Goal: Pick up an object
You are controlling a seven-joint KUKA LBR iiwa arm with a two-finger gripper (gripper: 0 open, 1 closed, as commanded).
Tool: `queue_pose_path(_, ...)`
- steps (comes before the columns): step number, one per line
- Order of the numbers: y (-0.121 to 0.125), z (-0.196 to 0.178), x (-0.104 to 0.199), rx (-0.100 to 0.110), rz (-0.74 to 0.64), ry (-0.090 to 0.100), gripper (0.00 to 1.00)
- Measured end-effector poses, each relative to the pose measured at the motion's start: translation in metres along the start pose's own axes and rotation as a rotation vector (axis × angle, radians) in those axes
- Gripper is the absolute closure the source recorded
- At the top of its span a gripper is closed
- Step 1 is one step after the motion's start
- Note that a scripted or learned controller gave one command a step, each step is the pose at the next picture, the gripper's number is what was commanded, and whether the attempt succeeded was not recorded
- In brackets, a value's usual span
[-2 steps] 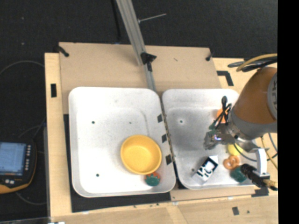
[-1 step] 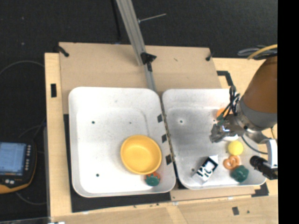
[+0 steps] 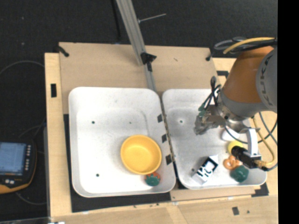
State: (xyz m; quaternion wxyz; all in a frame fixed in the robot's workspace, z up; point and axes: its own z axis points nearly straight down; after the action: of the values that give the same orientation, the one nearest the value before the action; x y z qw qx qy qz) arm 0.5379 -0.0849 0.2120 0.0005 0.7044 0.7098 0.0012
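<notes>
While the gripper [image 3: 202,125] hangs over the right bin [image 3: 180,108], its state cannot be told. At the bin's 6 o'clock lies a black-and-white box [image 3: 205,169], its lettering unreadable.

I see the wooden bench [image 3: 112,64] bearing two white bins, left bin [image 3: 84,125] and right bin [image 3: 180,104], seemingly touching.
</notes>
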Motion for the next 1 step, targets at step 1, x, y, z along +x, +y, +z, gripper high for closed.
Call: queue_pose_path(1, 0.0293, 0.0034, 0.0456, 0.000, 0.000, 0.000, 1.00)
